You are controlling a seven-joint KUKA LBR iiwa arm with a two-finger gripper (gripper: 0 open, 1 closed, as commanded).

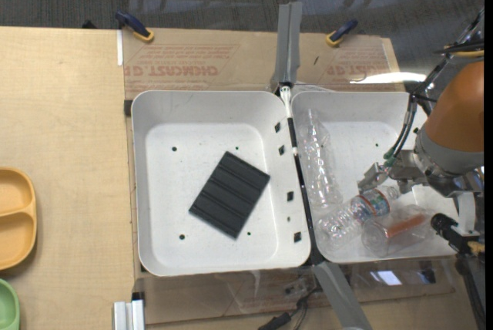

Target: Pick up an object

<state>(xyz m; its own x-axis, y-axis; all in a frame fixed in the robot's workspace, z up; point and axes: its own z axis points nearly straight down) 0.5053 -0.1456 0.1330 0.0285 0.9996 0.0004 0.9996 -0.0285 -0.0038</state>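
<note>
A black ribbed rectangular pad [229,193] lies tilted in the left bin [154,120]. In the right bin [362,111] a crumpled clear plastic bottle [320,166] lies along the left wall. A second clear bottle with a colourful label [362,211] lies near the front, and a clear tube with orange-red contents [402,227] sits to its right. My gripper [379,180] hangs low over the right bin, just above the labelled bottle.
The two bins meet at a grey divider [288,58]. Cardboard [200,62] lies behind them, held by blue and yellow clamps [132,25]. An orange tray [15,217] and a green dish [6,307] sit at the far left on the wooden bench.
</note>
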